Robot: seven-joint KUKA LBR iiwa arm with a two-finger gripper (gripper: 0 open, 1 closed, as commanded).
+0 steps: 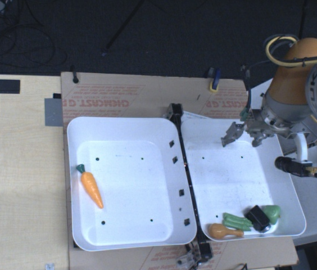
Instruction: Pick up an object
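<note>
The worktop (18,167) carried two white bins; the hand (243,133) hung open and empty, and crowded toys (248,223) in the right bin's (231,167) corner risked a slipped grasp.

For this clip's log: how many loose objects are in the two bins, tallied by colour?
Orange: 2 — carrot in the left bin; pear-shaped piece in the right bin
Green: 2 — pod-like piece; rounded piece
Black: 1 — block
Total: 5
</note>
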